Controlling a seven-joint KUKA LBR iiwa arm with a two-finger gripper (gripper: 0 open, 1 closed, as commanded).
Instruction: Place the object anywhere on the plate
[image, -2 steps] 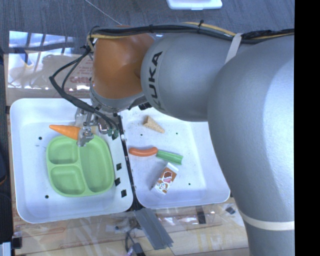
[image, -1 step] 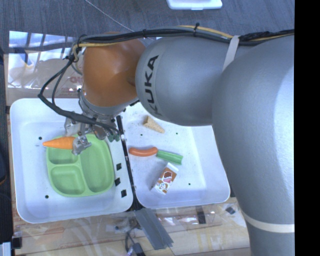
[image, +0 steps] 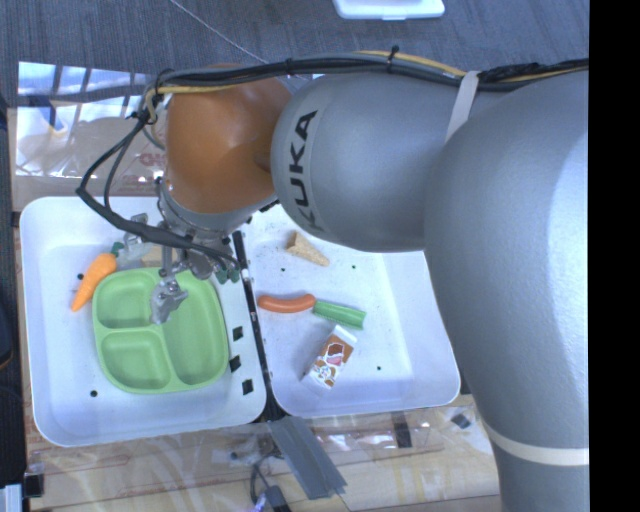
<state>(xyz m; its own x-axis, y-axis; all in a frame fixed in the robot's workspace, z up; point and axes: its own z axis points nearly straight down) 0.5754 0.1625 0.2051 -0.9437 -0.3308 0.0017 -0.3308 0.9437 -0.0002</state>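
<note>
Gripper (image: 170, 298) over green plate (image: 200, 350)'s upper compartment; can't tell if it holds anything. Carrot (image: 93, 279) off plate's upper-left edge. Nothing visibly on plate; placement looks pending.

A dark grey floor (image: 120, 30), carpet-like with a fine ribbed texture, fills the top of the view. A white flat object (image: 388, 8) lies on it at the top edge. Below, a pale wooden tabletop (image: 150, 465) runs along the bottom, under a clear sheet. A grey metal bracket (image: 305, 455) lies on it. The light is even and bright.
</note>
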